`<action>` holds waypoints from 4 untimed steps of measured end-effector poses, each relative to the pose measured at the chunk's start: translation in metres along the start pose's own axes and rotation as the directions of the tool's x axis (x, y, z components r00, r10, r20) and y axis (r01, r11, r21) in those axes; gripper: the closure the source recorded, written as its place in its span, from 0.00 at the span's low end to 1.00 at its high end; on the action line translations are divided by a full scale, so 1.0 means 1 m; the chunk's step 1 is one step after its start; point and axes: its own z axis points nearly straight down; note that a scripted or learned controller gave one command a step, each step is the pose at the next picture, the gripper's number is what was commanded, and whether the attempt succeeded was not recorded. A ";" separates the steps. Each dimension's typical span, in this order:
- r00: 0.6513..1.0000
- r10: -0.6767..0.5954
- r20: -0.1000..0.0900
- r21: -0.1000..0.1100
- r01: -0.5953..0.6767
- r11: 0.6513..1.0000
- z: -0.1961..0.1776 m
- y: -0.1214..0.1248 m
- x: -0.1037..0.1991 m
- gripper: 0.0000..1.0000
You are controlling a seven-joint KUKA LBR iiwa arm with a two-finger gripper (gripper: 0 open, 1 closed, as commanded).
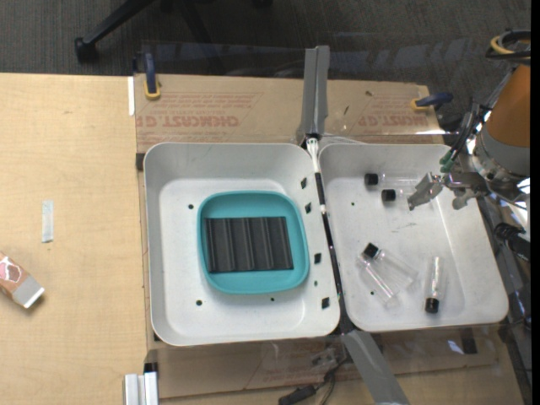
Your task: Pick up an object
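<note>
The right white bin (472, 315) holds several clear vials with black caps. One vial (381, 179) lies at the back left, with a loose black cap (388, 196) just in front of it. Two vials (380, 270) lie crossed near the middle. Another vial (434, 287) lies toward the front right, its cap pointing forward. My gripper (440, 196) hangs over the back right part of this bin, right of the back vial. Its fingers look spread apart, with nothing between them.
The left white bin (169, 226) holds a teal tray (253, 205) with a dark ribbed insert. A grey divider post (315, 91) stands behind the bins' shared edge. On the wooden bench at the left lie a small metal strip (47, 222) and a wrapped object (18, 282).
</note>
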 end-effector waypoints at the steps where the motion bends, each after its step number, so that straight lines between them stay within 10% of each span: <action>1: 0.999 0.046 -0.001 0.000 -0.046 0.999 0.101 -0.080 -0.008 0.00; 2: 0.999 0.050 -0.001 0.001 -0.050 0.999 0.093 -0.080 -0.008 1.00; 3: 1.000 -0.005 0.001 -0.001 0.005 1.000 0.001 -0.055 0.098 1.00; 4: 0.995 0.097 0.002 0.000 -0.097 0.995 -0.005 0.006 0.116 1.00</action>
